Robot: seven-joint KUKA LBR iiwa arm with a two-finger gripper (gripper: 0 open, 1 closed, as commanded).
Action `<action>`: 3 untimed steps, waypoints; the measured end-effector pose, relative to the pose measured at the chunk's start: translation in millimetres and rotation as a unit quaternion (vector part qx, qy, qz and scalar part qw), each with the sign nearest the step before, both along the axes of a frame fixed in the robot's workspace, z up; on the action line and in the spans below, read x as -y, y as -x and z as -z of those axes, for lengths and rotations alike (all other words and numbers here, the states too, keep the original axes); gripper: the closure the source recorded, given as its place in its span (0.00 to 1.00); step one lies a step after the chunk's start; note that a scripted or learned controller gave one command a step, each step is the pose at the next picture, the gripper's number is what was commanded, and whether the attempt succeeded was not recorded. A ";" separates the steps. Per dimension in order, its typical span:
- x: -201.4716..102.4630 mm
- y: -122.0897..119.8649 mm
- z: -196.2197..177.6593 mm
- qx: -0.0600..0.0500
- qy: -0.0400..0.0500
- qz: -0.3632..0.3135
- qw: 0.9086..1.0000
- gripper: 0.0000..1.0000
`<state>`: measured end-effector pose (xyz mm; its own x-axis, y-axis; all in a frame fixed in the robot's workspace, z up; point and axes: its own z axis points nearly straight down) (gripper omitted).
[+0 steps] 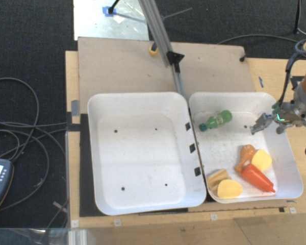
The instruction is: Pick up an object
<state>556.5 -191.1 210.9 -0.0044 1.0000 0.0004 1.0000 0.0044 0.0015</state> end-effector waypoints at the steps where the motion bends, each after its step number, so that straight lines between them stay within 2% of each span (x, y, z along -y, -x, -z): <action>1: -2.7 -9.3 47.6 -0.002 0.000 -0.001 1.000 0.00; 3: 4.0 -10.5 121.5 -0.001 0.000 0.002 1.000 0.00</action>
